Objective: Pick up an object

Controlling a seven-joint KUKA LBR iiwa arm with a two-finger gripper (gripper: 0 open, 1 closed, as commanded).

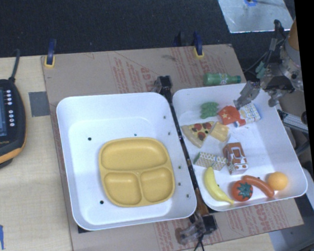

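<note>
two white bins (76, 159), one yellow tray (135, 170), one banana (213, 186); fingers (249, 96) state unclear

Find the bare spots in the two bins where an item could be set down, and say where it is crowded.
Free: left bin floor around the yellow tray; right bin floor between the toy house and its right wall. Crowded: near the pincer and along the front, banana to orange.
</note>
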